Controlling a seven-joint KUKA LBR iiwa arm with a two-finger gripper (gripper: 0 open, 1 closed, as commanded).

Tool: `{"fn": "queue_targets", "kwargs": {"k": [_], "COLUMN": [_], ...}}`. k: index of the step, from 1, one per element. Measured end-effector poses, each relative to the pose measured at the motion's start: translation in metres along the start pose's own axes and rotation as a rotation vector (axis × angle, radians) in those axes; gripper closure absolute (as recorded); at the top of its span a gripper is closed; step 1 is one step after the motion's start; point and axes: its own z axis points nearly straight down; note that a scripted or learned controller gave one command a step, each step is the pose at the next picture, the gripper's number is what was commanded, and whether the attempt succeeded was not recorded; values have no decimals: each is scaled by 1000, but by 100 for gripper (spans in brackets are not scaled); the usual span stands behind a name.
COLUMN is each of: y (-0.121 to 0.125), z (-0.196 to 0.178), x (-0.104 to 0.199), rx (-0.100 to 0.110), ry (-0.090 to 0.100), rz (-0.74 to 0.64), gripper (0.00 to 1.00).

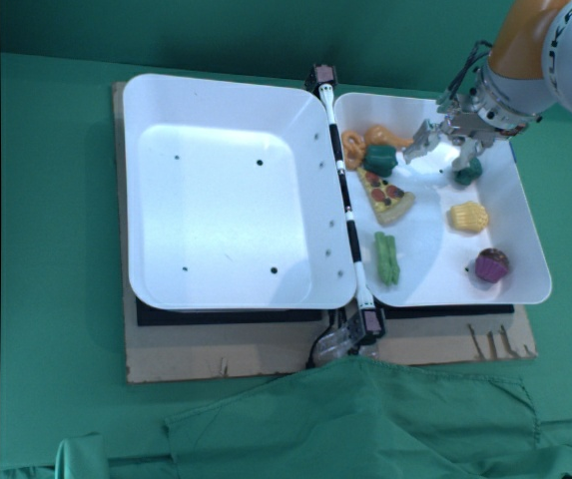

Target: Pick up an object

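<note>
My gripper point(438, 155) hangs open over the back of the right bin point(525, 223), with only white bin floor showing between its fingers. A small dark green object point(470, 174) lies right by the right fingertip point(461, 160). Just left of the left fingertip point(414, 149) sits a dark green pepper point(380, 158). Also in this bin are a pizza slice point(386, 196), a yellow corn piece point(468, 217), a green bean pod point(387, 257), a purple cupcake point(492, 264) and an orange pretzel point(353, 148).
The left bin point(226, 193) lies beside the right one, split from it by a black-and-white striped bar point(346, 193). Both rest on a cardboard sheet point(216, 362). Crumpled green cloth point(365, 417) lies in front. The arm point(545, 38) comes in from the upper right.
</note>
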Motion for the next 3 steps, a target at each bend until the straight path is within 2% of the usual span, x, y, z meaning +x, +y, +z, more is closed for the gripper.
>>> {"fn": "queue_targets", "kwargs": {"k": [1, 2, 3], "y": [-70, -137, -94], "z": [28, -32, -125], "x": [17, 62, 41], "rx": [-13, -7, -24], "ry": [-3, 1, -6], "rz": [5, -1, 1], "gripper": [0, 0, 0]}}
